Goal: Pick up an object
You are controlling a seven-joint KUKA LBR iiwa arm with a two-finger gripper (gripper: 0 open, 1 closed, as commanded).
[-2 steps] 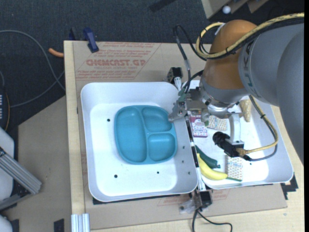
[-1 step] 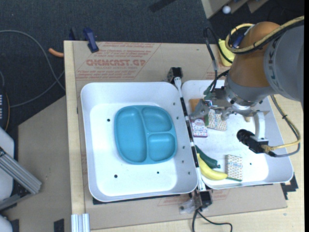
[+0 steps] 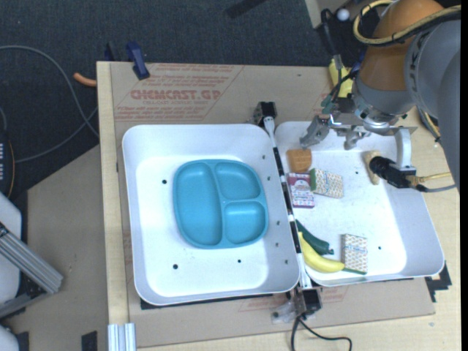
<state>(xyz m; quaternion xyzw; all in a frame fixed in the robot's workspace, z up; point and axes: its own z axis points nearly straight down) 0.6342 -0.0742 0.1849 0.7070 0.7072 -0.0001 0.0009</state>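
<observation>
My gripper hangs over the 12 o'clock end of the right white plastic bin, fingers spread part-way with nothing between them.

Nearest candidate: the small tan block, at about 8 o'clock from my fingertips, close to the bin's left wall. Further toward 6 o'clock lie a dark red printed packet, a pale patterned sachet, a yellow toy banana with a green piece beside it, and a second patterned sachet.

To do it well, I judge: centre over the tan block, straddle it evenly, keep off the wall, descend before closing.

Left bin holds a blue divided plastic plate.

Hard to read: my fingertips blur against the white floor, so their height above it is unclear. A black fitting beside my wrist is unidentifiable.
</observation>
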